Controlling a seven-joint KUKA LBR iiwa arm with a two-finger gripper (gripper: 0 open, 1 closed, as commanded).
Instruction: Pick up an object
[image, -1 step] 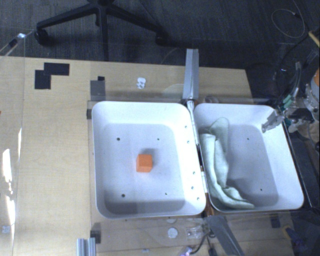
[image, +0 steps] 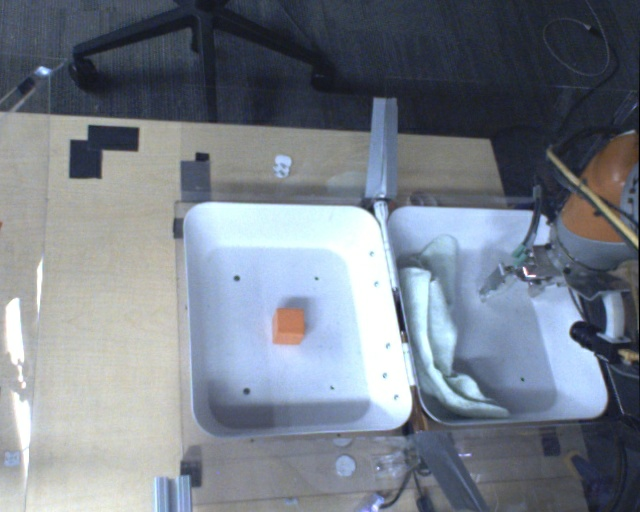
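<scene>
Over the right bin (image: 570, 400), gripper (image: 497, 283) hangs, grip state unreadable. Cloth (image: 437, 330) just left below it; orange cube (image: 289, 326) well left in left bin (image: 215, 400). Cloth likeliest target, being nearer.

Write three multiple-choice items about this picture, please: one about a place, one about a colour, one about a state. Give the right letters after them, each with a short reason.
1. In which bin does the small block lie?
A. the left bin
B. the right bin
C. on the bench outside both bins

2. What colour is the block?
A. blue
B. orange
C. green

3. How does the white cloth lie in the right bin?
A. folded flat in the middle
B. bunched along the bin's left wall
C. hanging between the fingers of the gripper

Answers: 1 A, it sits near the middle of the left bin. 2 B, it is plainly orange on the white floor. 3 B, it is crumpled against the left wall, apart from the gripper.
</scene>
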